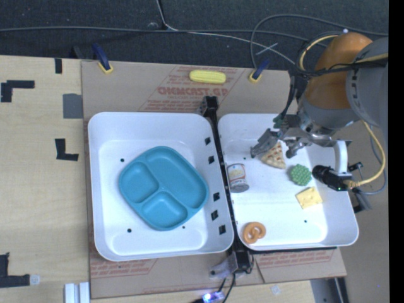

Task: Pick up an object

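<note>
Camera view has the pincer [276, 145] low in the right bin [341, 232], its two fingers spread apart with nothing clamped between them, straddling or just touching a tan pizza-slice toy [275, 157]; I can't tell which. It looks like the reach-and-close step: next it must settle around the slice and shut. Just beside lie a green ball [300, 174], a yellow wedge [308, 197], a small can [237, 176] and a pretzel [253, 232]. The left bin [101, 188] holds a blue tray [163, 187].
</note>
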You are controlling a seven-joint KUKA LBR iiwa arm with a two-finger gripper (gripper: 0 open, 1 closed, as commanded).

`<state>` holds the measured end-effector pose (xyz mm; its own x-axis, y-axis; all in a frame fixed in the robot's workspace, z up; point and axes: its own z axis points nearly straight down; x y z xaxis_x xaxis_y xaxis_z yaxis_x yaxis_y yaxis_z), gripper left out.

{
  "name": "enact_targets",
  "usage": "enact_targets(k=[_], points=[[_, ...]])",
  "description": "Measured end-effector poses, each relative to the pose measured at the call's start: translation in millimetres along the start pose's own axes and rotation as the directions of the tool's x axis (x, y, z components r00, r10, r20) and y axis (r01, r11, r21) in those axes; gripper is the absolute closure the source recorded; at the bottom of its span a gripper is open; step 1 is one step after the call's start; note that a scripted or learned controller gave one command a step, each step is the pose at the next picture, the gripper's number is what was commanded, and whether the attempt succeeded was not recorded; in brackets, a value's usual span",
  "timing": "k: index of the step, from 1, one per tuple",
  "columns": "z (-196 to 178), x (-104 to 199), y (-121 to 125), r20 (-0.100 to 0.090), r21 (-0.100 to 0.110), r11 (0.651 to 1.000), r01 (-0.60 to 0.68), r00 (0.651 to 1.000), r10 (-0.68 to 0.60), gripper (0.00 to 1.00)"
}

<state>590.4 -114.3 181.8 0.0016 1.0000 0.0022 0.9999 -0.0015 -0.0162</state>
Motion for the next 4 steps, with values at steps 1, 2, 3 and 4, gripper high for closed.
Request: enact_targets(k=[1,2,3,4], points=[[-8.5,0.2,3.1,0.002,-0.014,1.0,0.003,1.0,-0.003,0.0],[52.3,3.7,9.6,0.003,-0.012,1.0,0.004,1.0,-0.004,0.0],[99.1,4.1,10.5,0.005,-0.017,1.0,0.004,1.0,-0.004,0.0],[86.3,4.3,11.0,0.004,-0.018,1.0,0.004,1.0,-0.004,1.0]])
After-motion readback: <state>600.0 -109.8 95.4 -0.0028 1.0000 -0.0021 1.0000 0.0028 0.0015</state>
